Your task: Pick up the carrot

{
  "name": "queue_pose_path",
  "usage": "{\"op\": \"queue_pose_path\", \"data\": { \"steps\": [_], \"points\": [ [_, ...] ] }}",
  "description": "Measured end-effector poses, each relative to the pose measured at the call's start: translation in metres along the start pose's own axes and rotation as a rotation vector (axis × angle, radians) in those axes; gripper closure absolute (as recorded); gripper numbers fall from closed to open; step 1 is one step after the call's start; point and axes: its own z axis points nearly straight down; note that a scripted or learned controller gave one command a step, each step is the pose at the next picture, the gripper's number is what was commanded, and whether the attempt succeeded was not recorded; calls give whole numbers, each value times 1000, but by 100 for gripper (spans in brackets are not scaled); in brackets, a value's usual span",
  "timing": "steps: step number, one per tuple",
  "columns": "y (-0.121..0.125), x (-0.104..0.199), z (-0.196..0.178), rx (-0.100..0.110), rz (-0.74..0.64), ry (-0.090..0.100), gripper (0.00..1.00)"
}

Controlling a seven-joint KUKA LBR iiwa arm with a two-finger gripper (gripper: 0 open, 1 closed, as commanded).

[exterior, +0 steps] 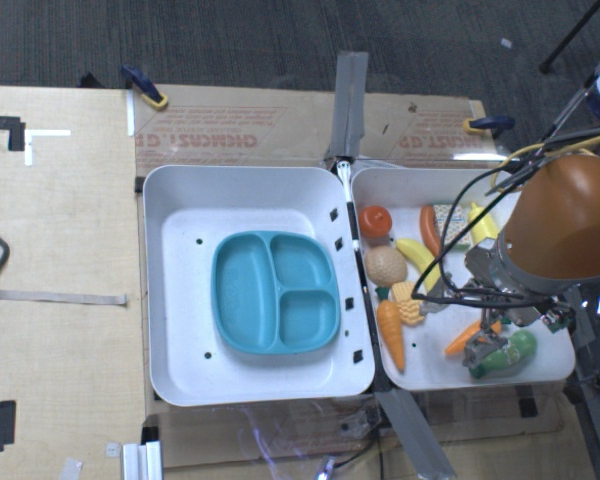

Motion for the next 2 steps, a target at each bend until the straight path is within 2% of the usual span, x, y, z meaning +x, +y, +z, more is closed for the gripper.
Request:
{"op": "queue_pose_path", "data": {
  "steps": [1,2],
  "points": [
    [-14,3,8,-2,-406,1,0],
    [-44,28,36,-12,-277,-9,0]
  ]
}}
